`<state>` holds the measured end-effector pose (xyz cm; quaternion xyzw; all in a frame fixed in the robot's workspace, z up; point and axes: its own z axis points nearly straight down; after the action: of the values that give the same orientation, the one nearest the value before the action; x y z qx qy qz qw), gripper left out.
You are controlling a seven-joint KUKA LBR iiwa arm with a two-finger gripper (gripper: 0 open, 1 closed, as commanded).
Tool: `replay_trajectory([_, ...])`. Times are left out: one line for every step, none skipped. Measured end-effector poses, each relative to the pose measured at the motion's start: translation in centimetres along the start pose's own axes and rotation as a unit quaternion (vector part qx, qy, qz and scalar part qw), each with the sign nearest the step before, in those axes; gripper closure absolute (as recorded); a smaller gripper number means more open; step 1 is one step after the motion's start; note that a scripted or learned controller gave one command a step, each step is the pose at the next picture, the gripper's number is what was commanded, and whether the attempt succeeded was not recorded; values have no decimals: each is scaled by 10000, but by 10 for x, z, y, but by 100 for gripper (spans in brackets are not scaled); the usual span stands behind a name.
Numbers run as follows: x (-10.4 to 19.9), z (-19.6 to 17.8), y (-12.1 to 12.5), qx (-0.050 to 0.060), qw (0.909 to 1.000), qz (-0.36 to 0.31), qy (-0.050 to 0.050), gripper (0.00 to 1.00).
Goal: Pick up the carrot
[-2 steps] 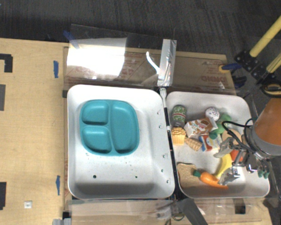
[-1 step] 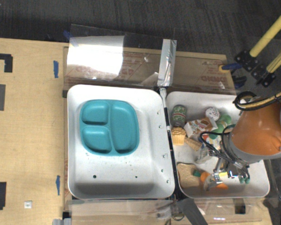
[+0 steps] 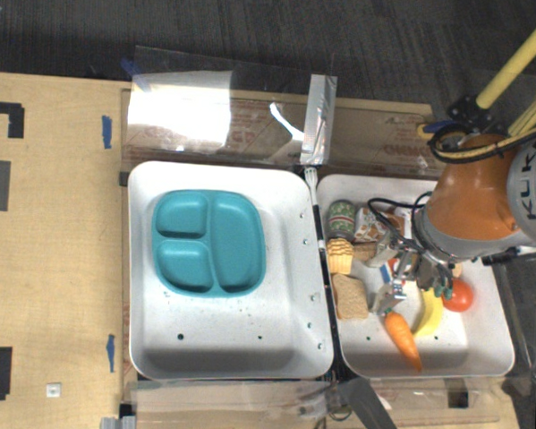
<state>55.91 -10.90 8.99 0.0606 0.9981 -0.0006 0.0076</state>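
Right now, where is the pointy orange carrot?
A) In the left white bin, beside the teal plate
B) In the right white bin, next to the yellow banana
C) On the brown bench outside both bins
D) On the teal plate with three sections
B: the pointy orange carrot lies in the right white bin, close beside the yellow banana, while the teal plate sits in the left white bin.

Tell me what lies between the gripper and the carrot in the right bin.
Nothing: in the camera view the gripper hangs just above the carrot, with bare white bin floor between them.
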Motion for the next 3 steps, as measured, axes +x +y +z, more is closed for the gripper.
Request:
replay_trajectory([60,-1,-12,-3,9932,1168,3,0])
replay_trajectory([74,-1,-9,3,9929,1190,-12,0])
replay_trajectory([70,-13,-8,0,9930,1178,-59,100])
